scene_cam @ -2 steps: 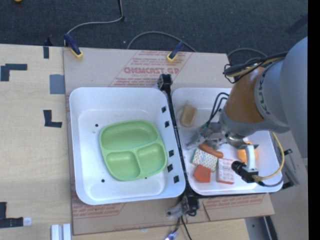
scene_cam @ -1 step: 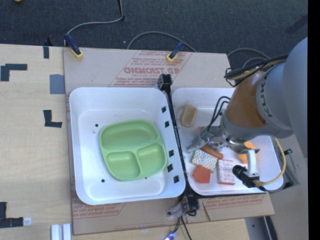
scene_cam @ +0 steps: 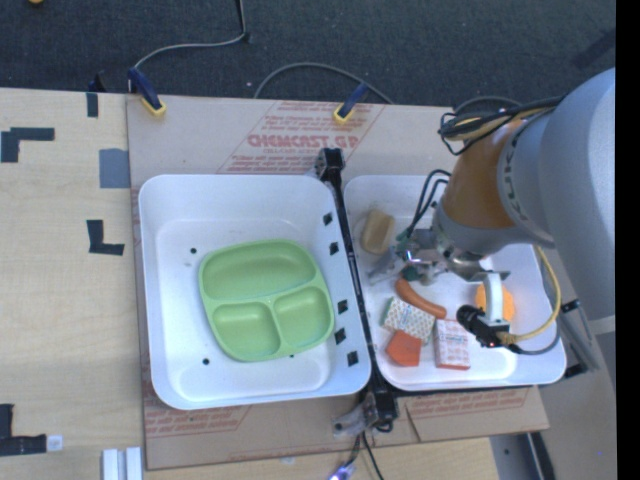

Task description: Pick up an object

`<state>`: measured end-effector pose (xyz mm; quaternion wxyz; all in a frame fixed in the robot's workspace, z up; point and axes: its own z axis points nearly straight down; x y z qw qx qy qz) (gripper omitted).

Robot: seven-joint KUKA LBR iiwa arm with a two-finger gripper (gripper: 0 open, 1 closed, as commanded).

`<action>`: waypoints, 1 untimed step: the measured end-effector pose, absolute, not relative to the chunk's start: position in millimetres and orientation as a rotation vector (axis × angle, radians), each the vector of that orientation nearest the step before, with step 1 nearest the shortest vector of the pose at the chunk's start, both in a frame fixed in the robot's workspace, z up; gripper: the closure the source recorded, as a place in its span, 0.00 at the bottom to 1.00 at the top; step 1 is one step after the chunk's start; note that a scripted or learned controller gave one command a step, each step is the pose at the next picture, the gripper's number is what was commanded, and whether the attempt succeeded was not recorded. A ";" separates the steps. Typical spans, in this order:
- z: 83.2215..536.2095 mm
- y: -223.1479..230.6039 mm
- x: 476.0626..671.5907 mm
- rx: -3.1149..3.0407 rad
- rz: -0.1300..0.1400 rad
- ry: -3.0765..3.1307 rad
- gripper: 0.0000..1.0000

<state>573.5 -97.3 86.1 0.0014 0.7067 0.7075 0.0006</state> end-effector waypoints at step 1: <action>86.5 -100.7 563.3 2.215 0.004 2.220 0.00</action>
